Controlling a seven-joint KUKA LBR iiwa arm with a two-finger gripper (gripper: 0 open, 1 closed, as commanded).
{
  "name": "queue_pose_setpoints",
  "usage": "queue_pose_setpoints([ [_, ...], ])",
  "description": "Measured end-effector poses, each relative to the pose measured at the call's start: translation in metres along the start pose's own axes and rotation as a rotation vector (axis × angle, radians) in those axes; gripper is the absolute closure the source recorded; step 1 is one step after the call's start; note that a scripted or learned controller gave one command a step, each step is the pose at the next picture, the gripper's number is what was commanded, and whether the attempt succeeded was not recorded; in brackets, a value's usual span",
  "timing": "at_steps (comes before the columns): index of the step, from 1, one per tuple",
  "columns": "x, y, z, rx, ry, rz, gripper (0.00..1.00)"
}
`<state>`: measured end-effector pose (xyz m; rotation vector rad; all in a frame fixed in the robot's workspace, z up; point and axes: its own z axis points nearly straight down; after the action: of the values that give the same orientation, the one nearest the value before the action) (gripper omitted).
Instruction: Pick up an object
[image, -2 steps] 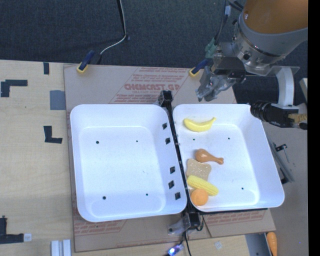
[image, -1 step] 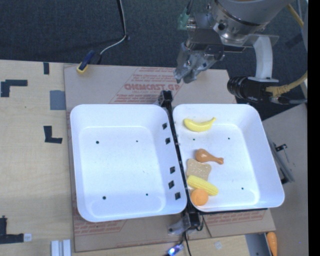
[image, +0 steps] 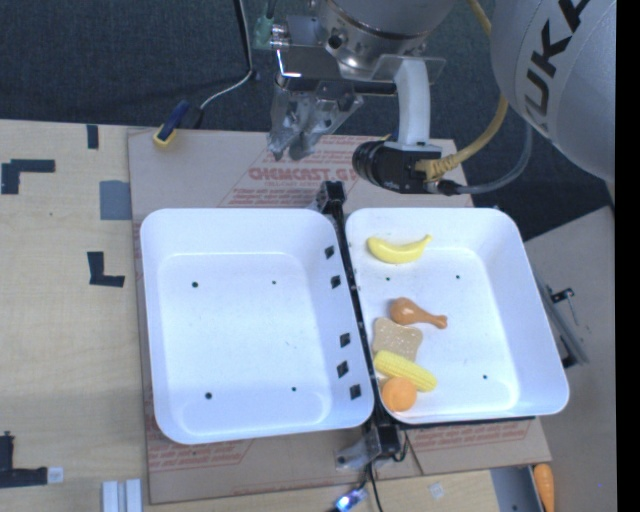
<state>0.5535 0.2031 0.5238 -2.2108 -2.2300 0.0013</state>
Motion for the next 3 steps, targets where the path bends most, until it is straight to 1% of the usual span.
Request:
queue_pose_setpoints([
  [1, 0.032, -0.028, 0.116, 0.013, -0.006, 0.003, 1.0],
  [2, 0.029, -0.072, -0.008, -0.011, 0.006, 0.003, 1.0],
  [3, 0.03, -0.011, 0.059, 0.002, -0.004, 0.009, 1.0],
])
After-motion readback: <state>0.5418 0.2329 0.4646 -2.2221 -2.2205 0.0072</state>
